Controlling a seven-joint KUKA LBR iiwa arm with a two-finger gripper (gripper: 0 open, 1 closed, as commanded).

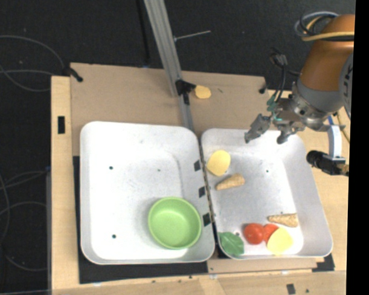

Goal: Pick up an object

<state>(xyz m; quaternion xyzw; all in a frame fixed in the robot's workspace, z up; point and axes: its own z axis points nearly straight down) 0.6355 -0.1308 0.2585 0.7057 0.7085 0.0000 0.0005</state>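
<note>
Gripper [268, 132] hangs with fingers spread apart, holding nothing, over the right bin's [304, 178] far edge, above scattered toy food.

Two white bins side by side: left bin [99, 171], right bin [303, 196]. Metal pole [167, 49] far, slanting. Black cables [18, 53] far left on floor.
</note>
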